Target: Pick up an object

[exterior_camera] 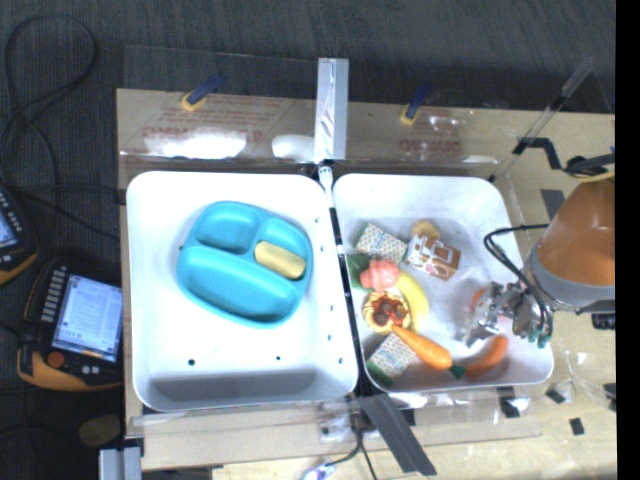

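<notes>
Two white bins fill the middle of my frame, side by side and split by a dark divider, so one can feed the other. In the left bin (160, 368) sits a blue tray (235, 268), tilted toward the upper left, with a yellow roll (281, 259) lying in one of its hollows; I read that side as the drop-off.

At right centre, the arm (585, 243) reaches in over the edge of the right bin (470, 196), its orange band bulking above the wrist. It hangs low over that bin's lower right, which tells me the program is aiming there.

Toys crowd the right bin's left half and bottom, so the pick targets lie in a heap. By size: a carrot (428, 349) slants along the bottom, a banana (414, 299) curves above it, a small box (434, 256) sits toward the top, a pink piece (381, 274) lies by the divider.

The gripper (497, 318) points down and left, just above an orange sausage (486, 356) in the lower right. That sausage looks like the nearest thing to take, and it rests on the bin floor. I cannot tell the gripper's state at this size.
</notes>
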